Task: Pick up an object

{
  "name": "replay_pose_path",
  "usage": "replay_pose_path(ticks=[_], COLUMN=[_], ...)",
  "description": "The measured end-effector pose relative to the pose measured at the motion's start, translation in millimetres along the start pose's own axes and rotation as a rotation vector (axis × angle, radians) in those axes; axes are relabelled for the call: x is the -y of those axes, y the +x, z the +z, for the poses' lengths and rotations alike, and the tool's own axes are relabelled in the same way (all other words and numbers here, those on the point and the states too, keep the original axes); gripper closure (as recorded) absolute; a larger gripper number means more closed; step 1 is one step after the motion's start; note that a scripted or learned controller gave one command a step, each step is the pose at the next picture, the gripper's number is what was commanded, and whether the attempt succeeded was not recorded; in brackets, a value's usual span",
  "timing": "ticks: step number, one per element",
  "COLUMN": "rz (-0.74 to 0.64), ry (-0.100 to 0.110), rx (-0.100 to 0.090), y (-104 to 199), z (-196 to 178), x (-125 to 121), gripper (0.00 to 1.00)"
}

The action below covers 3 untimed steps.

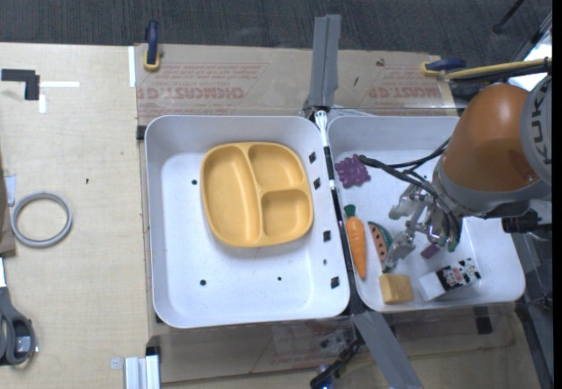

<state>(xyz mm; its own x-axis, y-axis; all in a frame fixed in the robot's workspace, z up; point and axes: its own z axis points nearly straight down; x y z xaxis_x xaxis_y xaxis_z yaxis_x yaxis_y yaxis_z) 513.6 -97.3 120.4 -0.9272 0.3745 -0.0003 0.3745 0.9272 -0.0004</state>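
Two white bins sit side by side on the bench, and the pick has not yet happened as far as this view shows. Far left, on the bare wooden top, lies a grey tape ring (40, 219), well apart from everything else. The left bin (167, 229) bears a yellow divided plate (257, 194), lying flat and upright with its three compartments bare. A grey divider post (325, 62) stands at the seam between the bins.

In the right bin (505, 286) the loose things cluster toward its left and front. A purple bunch of grapes (352, 170) lies near the back left corner. Below it an orange carrot (356, 242) lies along the left wall, with a watermelon slice (379, 242) just beside it. A tan bread piece (397, 289) sits at the front, and a small black and white block (459, 276) lies to its right.

The gripper (413, 234) is down inside the right bin, just to the right of the watermelon slice and above the bread. Its metal linkage is tangled with cables in this view, and I cannot tell how the claw stands, nor make out anything between it. Judging by that, the reach is made and the descent is largely done; the closing, the lift and the proof of a hold are all left. The watermelon slice or the bread looks the likeliest target.
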Motion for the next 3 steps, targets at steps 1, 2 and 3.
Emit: replay_pose_path(ticks=[1,2,3], rz=[0.454,0.45,0.665], ry=[0.001,0.002,0.001], rx=[0.0,0.002,0.0], y=[-35.9,-36.4,-41.5], z=[29.1,20.0,28.9], x=[-0.3,-1.0,-15.3], gripper=[0.0,1.0,1.0])
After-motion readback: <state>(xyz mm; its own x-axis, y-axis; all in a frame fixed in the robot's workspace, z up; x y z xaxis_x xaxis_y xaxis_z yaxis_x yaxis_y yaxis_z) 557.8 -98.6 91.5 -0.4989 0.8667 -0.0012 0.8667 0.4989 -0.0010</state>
